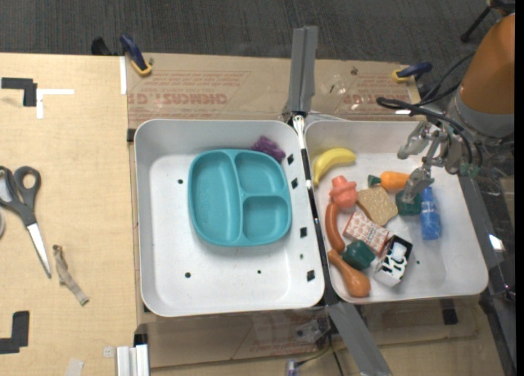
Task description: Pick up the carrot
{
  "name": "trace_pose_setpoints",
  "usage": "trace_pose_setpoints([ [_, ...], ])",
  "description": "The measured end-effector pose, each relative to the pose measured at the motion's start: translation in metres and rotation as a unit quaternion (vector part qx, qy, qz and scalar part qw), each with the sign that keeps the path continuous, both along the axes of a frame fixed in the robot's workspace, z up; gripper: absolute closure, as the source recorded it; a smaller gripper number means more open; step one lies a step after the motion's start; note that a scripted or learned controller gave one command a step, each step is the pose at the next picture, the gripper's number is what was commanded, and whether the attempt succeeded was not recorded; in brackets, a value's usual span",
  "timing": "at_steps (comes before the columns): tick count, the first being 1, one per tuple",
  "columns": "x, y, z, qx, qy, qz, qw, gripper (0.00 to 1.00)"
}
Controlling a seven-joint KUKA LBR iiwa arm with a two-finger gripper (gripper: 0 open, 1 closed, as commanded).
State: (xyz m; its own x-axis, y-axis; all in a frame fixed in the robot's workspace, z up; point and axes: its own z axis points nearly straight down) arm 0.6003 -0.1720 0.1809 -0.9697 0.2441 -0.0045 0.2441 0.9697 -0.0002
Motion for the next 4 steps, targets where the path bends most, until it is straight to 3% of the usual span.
trace_pose_setpoints([
  [1,0.053,-0.025,-0.087,0.0001,-0.002,-0.074,0.9972,0.00],
  [3,0.024,0.016,-0.087,0.0010,0.000,-0.207,0.9783,0.00],
  [4,0.034,-0.025,-0.087,0.0009,-0.001,-0.340,0.9405,0.00],
])
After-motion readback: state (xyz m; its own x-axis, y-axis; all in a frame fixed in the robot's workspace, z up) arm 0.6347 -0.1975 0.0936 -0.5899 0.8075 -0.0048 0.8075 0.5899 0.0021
